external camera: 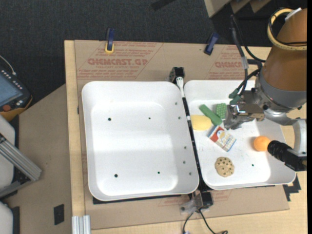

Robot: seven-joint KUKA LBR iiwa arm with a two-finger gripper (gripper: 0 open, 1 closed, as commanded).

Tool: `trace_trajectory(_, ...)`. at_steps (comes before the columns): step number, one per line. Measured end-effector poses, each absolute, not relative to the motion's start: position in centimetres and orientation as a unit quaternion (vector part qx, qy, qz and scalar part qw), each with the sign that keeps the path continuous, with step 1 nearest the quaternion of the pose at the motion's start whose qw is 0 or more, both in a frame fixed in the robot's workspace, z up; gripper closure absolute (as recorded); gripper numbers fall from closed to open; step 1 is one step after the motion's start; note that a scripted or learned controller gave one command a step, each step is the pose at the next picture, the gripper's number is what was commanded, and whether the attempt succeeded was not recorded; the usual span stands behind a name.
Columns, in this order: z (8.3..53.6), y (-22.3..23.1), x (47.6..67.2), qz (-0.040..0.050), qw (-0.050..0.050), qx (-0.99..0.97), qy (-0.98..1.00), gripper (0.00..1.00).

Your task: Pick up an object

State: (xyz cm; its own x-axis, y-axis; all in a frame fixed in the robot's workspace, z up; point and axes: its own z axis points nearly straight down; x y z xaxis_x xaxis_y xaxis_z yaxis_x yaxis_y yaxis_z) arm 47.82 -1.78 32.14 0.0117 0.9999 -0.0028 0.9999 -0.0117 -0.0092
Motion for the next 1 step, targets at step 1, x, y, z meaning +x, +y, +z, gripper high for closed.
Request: trace_trajectory(1,33.64,-1.18,48.02,-0.001,-0.001,-0.707,-0.707,1.0)
